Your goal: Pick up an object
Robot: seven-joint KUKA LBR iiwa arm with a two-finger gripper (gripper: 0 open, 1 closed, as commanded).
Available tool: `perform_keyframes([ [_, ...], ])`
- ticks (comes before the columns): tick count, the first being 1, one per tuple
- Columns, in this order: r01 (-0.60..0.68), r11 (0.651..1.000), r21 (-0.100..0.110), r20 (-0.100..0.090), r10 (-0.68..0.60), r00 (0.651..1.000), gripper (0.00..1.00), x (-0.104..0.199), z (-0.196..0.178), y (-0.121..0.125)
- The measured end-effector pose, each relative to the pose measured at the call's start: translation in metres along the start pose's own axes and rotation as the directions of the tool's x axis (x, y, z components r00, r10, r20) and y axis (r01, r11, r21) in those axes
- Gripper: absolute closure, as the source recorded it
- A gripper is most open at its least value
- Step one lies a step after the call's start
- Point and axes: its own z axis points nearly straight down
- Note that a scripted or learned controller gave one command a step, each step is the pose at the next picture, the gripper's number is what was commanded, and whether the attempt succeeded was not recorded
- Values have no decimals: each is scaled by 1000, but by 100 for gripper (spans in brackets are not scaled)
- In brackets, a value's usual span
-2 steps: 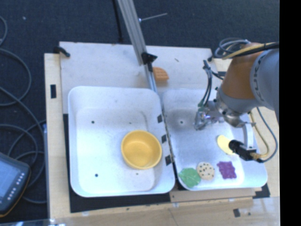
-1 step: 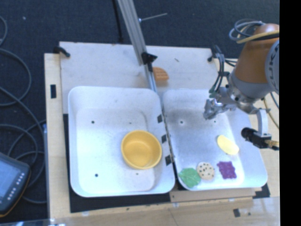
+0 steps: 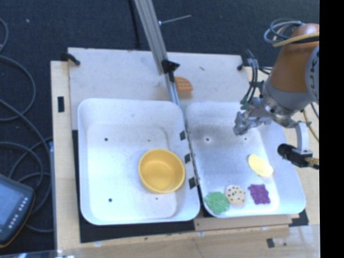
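While the end effector (image 3: 243,124) hovers, yellow piece (image 3: 260,165) lies below — apart.

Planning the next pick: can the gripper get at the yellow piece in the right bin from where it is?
Probably yes. The gripper hangs over the right bin, and the yellow piece lies apart from the purple piece, uncovered.

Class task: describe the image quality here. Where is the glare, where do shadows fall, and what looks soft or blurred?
Camera view: strong light washes out both white bins; the yellow bowl shades its own inside; the gripper looks soft, its fingers hard to read; the small items near the right bin's front edge are grainy.
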Motion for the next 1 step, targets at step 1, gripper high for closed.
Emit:
perform_keyframes([
  [1, -1, 1000, 2, 1, 1, 1000, 100, 41, 2, -13],
])
